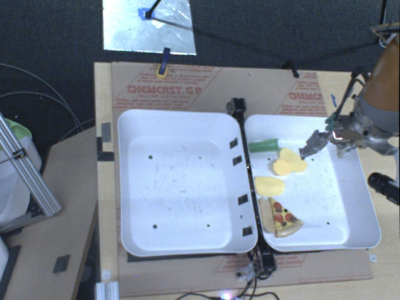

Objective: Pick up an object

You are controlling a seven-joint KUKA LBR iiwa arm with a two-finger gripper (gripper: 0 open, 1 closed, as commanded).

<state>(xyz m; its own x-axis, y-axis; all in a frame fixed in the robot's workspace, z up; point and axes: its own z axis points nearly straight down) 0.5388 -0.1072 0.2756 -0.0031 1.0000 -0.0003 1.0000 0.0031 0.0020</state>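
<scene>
white bins, green stick, yellow pieces

Red "CHEMCAST GP" lettering, printed upside down and repeated, marks the brown protective sheet beneath both bins.

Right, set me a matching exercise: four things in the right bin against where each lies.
Things:
1. green stick
2. yellow heart
3. yellow oval
4. pizza slice

Places:
A. nearest the bin's front edge
B. under the end effector tip
C. by the divider, farthest back
D. between heart and pizza slice

Pairs: 1-C, 2-B, 3-D, 4-A
</scene>
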